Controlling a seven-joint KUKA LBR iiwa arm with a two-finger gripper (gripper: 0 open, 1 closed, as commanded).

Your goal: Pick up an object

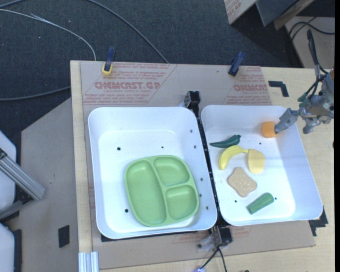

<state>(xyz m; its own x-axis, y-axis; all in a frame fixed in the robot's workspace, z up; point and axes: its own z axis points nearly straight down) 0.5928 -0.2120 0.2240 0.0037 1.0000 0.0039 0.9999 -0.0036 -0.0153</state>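
A brown board (159, 79) printed with red lettering covers the worktop (324, 159), held at its far edge by a yellow clamp (108, 65) and a blue clamp (236, 64). Black clips (193, 99) sit between the two bins at the far end, with another at the near end (222, 235). Grey cables (64, 32) trail over the dark carpet (42, 58) beyond. A cardboard box (241, 8) stands at the top, and a metal rail (21, 175) slants at the left.

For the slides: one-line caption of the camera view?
End effector open above the right bin, beside the orange object; green tray sits in the left bin.
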